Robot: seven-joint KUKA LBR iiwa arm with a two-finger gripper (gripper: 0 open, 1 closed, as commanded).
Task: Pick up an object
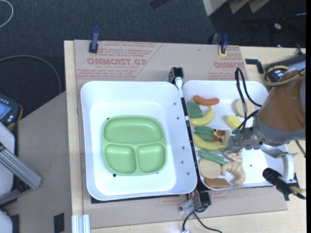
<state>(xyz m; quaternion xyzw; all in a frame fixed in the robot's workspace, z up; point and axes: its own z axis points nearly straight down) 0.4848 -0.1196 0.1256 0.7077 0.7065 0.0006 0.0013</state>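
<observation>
Claw [236,144] low among toy food [210,136]

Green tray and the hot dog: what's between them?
In the camera view: bare white floor of the left bin, then both bins' adjoining rims, between the green tray and the hot dog.

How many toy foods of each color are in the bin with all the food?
In the right bin, as far as the view lets me tell:
Yellow: 3, banana, second banana, piece
Green: 3
Red-orange: 1, hot dog
Tan or brown: 4
Total: 11
</observation>
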